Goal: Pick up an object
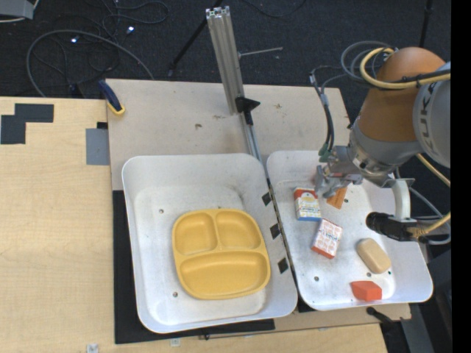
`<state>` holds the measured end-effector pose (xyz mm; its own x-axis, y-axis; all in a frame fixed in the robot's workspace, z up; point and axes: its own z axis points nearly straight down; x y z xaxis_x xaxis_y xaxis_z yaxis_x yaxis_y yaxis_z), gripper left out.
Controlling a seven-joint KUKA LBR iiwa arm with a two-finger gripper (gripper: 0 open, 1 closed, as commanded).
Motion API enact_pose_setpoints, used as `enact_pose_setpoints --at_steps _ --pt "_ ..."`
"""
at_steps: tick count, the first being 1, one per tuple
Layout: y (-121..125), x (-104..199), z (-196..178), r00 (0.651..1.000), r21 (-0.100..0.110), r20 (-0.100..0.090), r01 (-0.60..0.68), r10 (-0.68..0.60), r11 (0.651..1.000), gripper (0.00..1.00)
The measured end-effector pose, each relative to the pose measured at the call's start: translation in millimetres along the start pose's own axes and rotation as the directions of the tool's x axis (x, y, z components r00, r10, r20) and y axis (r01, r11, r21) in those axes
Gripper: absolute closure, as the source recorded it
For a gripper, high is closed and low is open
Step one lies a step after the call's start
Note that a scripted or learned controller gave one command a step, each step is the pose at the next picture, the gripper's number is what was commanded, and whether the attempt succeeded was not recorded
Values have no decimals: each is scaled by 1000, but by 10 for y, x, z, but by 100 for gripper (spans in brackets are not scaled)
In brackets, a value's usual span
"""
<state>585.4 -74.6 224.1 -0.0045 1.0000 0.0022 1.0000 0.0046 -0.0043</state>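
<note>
My gripper (pixel 333 184) hangs low over the back of the right bin (pixel 412 285). A small orange thing (pixel 338 196) lies right under its tip, partly hidden by it. Just to the left stands a small white carton with red and blue print (pixel 307 204). A red-and-white packet (pixel 327 238) lies in the middle of the bin. A tan, bread-like lump (pixel 374 255) sits to its right, and a red piece (pixel 366 291) lies by the front edge.
The left bin (pixel 147 197) holds a yellow divided plate (pixel 221 252). A metal post (pixel 227 57) rises behind the bins. The arm's orange band (pixel 401 87) and cables loom over the right bin's back right corner.
</note>
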Motion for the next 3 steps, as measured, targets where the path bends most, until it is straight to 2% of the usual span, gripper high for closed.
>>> enact_pose_setpoints --at_steps 1,2,3 --pt "-31 522 106 1000 0 0 0 0 1000 100" --pt "-138 1097 88 1000 1 1 1 -1 1000 100" --pt "-101 1615 -41 1000 -2 2 0 0 1000 100"
